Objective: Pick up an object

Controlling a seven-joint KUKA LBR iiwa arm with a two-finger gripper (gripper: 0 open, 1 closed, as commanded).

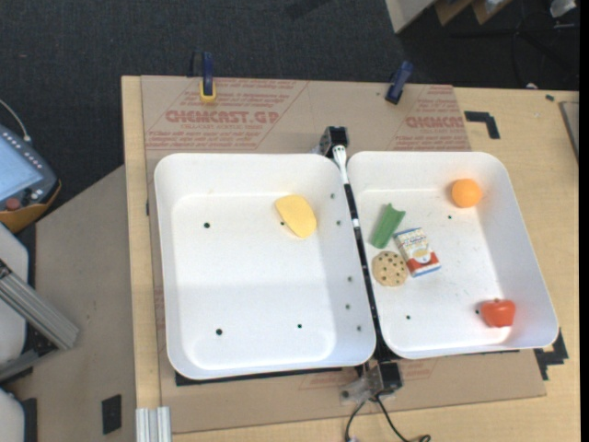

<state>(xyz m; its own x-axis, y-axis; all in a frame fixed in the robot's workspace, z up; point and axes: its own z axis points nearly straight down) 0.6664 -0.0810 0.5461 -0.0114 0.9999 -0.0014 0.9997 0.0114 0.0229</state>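
You are viewing two bins: the left bin point(184, 274) is holding a yellow piece point(296, 215); an orange ball point(466, 192), green piece point(387, 226), carton point(417, 251), cookie point(390, 269) and red piece point(498, 313) are lying in the right bin point(515, 238). Nothing is lifted; picking is remaining.

The worktop point(276, 109) is a brown cardboard-faced board printed with red lettering. Two shallow white bins lie side by side on it, touching along their inner edges: the left bin point(184, 274) and the right bin point(515, 247). Two blue clamps point(206, 72) grip its far edge, well apart.
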